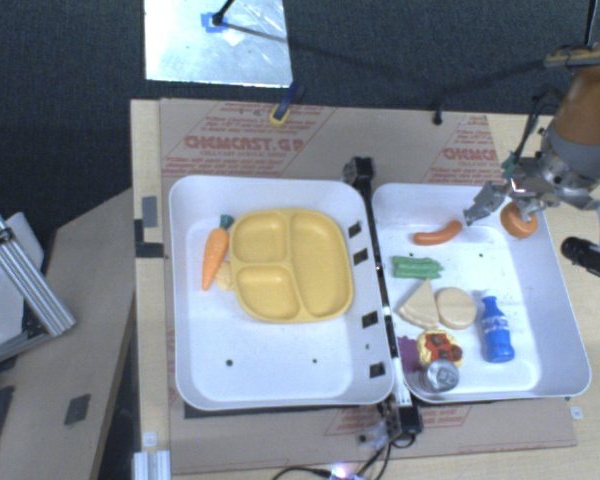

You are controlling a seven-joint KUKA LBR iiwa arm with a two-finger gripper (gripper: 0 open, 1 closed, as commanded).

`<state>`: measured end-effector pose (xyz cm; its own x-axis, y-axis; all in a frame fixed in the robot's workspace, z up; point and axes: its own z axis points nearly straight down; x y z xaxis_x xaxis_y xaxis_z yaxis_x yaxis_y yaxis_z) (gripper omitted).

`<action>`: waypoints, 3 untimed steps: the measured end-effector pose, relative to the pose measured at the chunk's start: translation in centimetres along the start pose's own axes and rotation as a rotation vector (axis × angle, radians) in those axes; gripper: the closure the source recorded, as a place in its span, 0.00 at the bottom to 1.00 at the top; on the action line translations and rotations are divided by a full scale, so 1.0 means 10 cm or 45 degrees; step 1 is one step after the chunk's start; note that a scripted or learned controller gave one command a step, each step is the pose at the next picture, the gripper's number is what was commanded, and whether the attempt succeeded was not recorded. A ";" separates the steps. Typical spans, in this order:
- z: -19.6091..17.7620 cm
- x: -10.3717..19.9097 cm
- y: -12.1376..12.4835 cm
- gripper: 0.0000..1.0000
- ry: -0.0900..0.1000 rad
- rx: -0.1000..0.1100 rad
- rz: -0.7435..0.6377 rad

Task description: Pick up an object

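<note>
My gripper point(502, 208) hangs over the far right part of the right bin point(565, 313), open, with nothing seen between its fingers. One finger point(479, 209) points down-left toward an orange-red sausage point(437, 234). A round orange piece point(521, 222) lies just under the gripper's right side; whether they touch I cannot tell. Nearer in the same bin lie a green bean pod point(417, 266), a tan wedge point(417, 306), a round bun point(457, 308), a blue bottle point(495, 330), a red and yellow toy point(439, 347) and a silver can point(441, 376).
The left bin point(190, 358) holds a yellow divided plate point(285, 265) and a carrot point(213, 256) beside its left edge. A black divider point(373, 268) runs between the bins. A shiny square sheet point(218, 28) lies beyond the bench.
</note>
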<state>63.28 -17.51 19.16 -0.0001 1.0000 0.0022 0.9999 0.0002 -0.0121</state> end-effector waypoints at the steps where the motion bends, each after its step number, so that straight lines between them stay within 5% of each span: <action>1: -0.09 0.01 0.03 0.00 -0.003 -0.017 -0.004; 3: 0.98 0.06 0.12 0.00 -0.002 -0.016 -0.007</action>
<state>64.41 -16.84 9.29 -0.0058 1.0000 0.0006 1.0000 0.0058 0.0004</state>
